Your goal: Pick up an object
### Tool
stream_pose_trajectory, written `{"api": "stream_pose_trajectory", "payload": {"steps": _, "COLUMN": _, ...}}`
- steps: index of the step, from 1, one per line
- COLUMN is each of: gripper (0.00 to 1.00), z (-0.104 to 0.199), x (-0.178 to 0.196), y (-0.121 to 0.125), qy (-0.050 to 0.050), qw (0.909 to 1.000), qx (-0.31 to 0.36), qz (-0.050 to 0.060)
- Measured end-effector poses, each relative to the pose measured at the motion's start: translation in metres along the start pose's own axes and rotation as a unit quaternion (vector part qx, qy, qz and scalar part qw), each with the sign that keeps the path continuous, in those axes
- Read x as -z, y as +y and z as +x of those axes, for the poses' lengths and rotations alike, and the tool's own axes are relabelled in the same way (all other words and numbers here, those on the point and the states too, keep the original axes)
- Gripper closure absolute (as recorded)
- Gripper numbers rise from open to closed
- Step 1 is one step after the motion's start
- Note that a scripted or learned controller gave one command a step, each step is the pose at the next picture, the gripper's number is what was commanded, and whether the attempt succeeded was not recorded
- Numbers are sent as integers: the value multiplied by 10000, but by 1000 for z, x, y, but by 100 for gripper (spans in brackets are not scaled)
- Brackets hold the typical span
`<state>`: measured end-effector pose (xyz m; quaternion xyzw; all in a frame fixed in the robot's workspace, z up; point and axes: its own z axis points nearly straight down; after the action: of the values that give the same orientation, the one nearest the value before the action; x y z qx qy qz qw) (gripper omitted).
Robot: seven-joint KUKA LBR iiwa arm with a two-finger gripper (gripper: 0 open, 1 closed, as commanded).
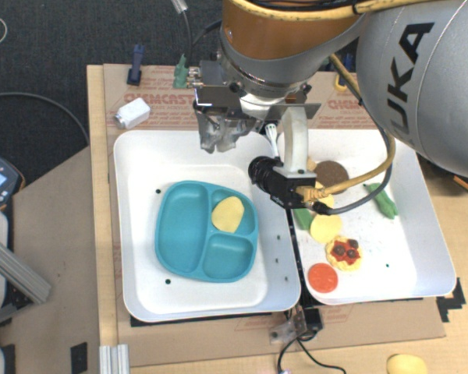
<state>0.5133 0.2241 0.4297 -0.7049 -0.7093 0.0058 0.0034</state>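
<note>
Arm over two white bins, end effector point(218, 135) at back edge of left bin point(136, 209)

Left bin: blue divided plate point(189, 232) holding yellow slice point(228, 213) in upper right compartment. Right bin point(421, 248): brown round piece point(331, 172), green piece point(385, 203), pale yellow disc point(325, 228), small tart with red topping point(345, 253), red disc point(323, 277), all clustered near dividing wall. End effector poised above bare floor of left bin, nothing seen between fingers; degree of opening not discernible. Counter point(101, 170) brown, white clip point(132, 114) at back left
</note>
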Motion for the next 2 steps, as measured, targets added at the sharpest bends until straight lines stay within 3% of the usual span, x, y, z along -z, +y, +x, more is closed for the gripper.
{"api": "stream_pose_trajectory", "payload": {"steps": 1, "gripper": 100, "z": 1, "x": -41, "y": -22, "qy": 4, "qw": 10000, "qx": -25, "qz": -24}}
{"api": "stream_pose_trajectory", "payload": {"steps": 2, "gripper": 100, "z": 0, "x": 61, "y": 22, "qy": 41, "qw": 9999, "qx": -38, "qz": -135}}
